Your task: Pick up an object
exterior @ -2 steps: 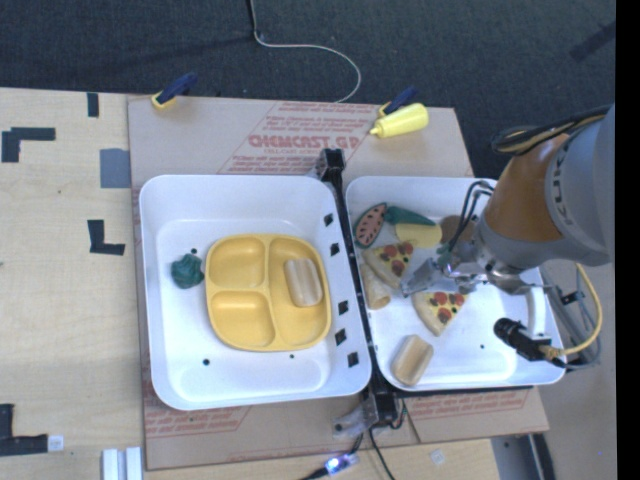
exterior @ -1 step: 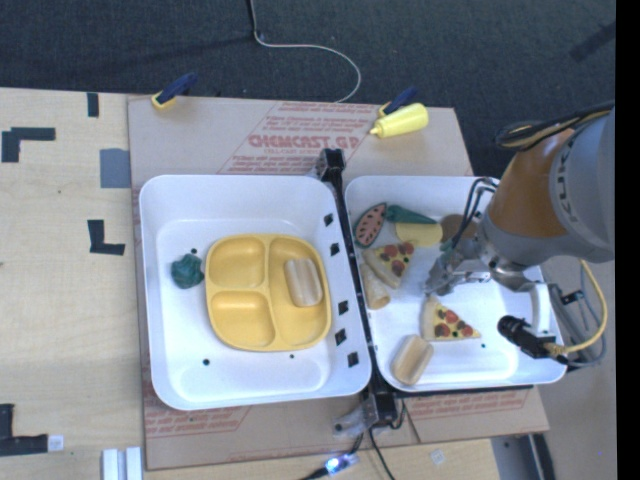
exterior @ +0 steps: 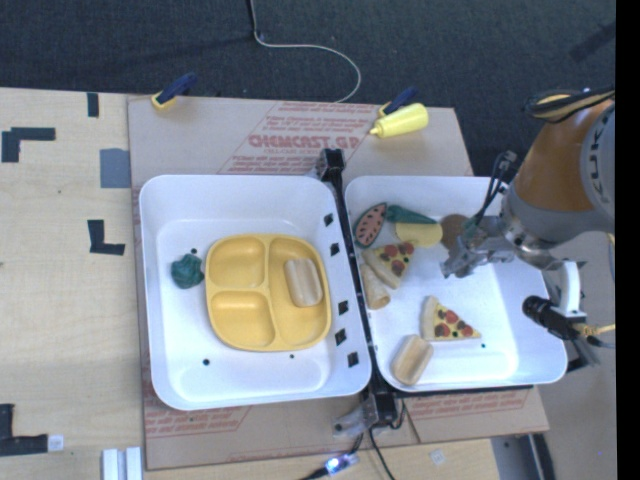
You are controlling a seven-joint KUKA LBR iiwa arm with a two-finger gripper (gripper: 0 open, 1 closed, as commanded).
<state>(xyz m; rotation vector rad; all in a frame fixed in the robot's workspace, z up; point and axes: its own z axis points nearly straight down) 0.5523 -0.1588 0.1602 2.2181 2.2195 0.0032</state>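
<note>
My gripper (exterior: 464, 259) hangs low over the right bin (exterior: 520, 363), near its middle right, and the arm comes in from the right. Just left of it lie a pizza slice (exterior: 392, 260) and a yellow corn cob (exterior: 420, 233) with a green leaf. A brown round piece (exterior: 455, 227) sits right above the gripper. Further left is a watermelon slice (exterior: 370, 224). A second pizza slice (exterior: 449, 323) and a bread roll (exterior: 411, 358) lie nearer the front. I see nothing held in the gripper.
The left bin (exterior: 165, 348) holds a yellow divided plate (exterior: 240, 318) with a beige bread piece (exterior: 303, 280) in one section, and a green toy (exterior: 187, 269) beside it. A yellow clamp (exterior: 402, 121) sits behind the bins. A beige strip (exterior: 375, 290) lies by the divider.
</note>
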